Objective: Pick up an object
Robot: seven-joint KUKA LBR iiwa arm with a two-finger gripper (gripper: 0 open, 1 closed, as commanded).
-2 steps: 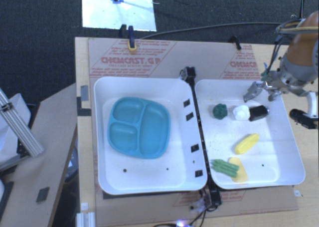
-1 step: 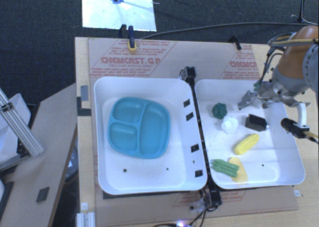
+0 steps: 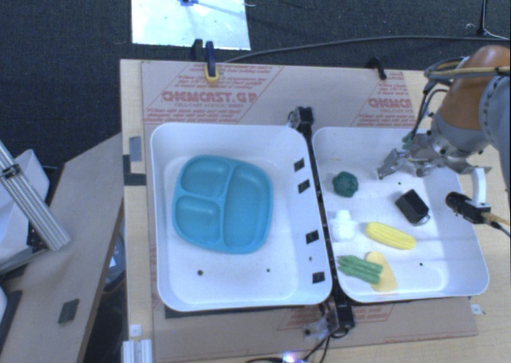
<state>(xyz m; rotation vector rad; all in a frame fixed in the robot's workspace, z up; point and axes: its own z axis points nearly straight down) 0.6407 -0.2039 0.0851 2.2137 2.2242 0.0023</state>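
The approach step is in hand: the tool (image 3: 397, 163) hovers over the right white bin (image 3: 471, 274), its metal fingers apparently spread and holding nothing. Nearest lies the small black block (image 3: 412, 206), just below it; the next move calls for lowering squarely over it. The left bin (image 3: 164, 218) holds a blue divided plate (image 3: 222, 203) on the cardboard-covered bench (image 3: 255, 90).

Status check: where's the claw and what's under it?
Claw over right bin, upper area, nothing seen in it. Nearest: black block, dark green lump. Corn cob farther forward. Path unobstructed.
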